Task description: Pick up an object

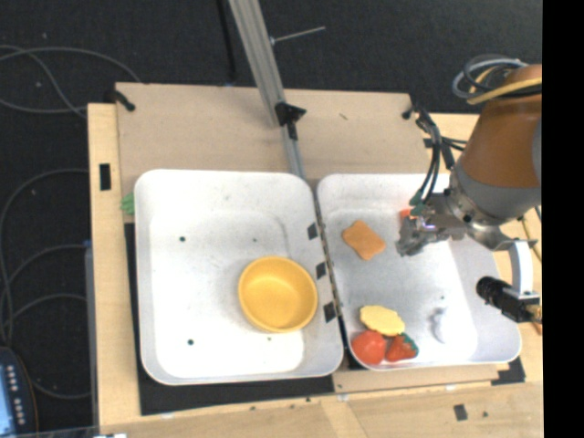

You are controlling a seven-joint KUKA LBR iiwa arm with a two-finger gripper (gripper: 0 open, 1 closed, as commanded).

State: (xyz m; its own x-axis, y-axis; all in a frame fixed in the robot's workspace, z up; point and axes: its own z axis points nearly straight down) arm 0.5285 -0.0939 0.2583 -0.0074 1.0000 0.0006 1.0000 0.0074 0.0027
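My gripper (412,241) hangs over the right bin (474,340), just right of an orange-brown flat piece like a slice of toast (363,240). A small gap separates the two. At the bin's front edge lie a yellow piece (381,318) and a red strawberry-like piece (383,346) with green leaves. A small pale grey object (439,324) lies to their right. Nothing shows between the gripper's tips from this angle.
A yellow bowl (277,293) sits in the left bin (182,245) near the divider. A metal pole (260,53) slants down from the top to the bins' back edge. Cables and a black fitting (502,295) hang at the right by the arm.
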